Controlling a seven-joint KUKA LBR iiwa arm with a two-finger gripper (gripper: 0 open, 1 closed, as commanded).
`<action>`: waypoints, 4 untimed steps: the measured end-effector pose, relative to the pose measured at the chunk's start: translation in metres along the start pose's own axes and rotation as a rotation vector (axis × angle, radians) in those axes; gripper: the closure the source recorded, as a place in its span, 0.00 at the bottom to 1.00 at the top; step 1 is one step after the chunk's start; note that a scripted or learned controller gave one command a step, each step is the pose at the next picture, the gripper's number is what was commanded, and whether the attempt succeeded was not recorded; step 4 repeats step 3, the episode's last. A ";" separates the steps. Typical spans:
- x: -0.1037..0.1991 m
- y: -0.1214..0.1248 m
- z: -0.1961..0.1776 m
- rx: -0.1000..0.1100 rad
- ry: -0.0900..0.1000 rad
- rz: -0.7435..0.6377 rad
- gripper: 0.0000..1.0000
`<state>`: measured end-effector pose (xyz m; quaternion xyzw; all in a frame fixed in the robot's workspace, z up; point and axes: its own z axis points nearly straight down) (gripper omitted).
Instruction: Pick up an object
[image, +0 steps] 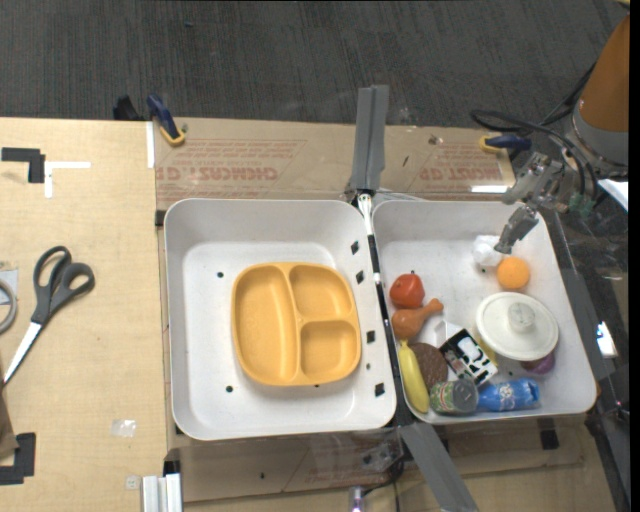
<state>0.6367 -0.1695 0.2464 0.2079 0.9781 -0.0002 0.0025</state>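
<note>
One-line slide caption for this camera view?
Hand poised over right bin near orange ball; yellow divided plate in left bin.

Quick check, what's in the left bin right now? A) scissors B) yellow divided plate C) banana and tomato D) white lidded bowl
B: the yellow divided plate lies flat in the left bin, while the banana, tomato and white lidded bowl sit in the right bin, and the scissors lie on the bench outside both.

My one camera sits fixed above the bench (80, 400), looking down slantwise on both white bins (190, 330)
</note>
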 end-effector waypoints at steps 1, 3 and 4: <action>-0.019 -0.029 0.144 0.001 0.001 0.015 0.00; 0.042 0.016 0.023 0.001 0.001 0.243 1.00; 0.042 0.016 0.023 0.001 0.001 0.243 1.00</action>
